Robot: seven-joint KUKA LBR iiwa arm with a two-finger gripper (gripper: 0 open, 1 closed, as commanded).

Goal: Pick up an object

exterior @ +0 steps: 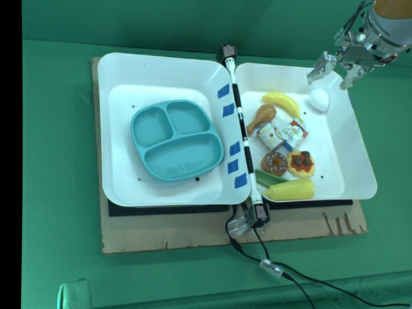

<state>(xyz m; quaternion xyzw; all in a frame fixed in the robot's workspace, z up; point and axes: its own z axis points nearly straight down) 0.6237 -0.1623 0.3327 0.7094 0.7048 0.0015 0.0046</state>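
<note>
Claw (336, 68) spread, nothing between fingers, above white egg (319, 99); small carton (291, 134) print unreadable.

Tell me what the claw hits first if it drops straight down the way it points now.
Probably the white egg, lying just below the open claw near the right bin's far corner. Depth is unclear from this slant, so it may meet bare bin floor beside it.
</note>
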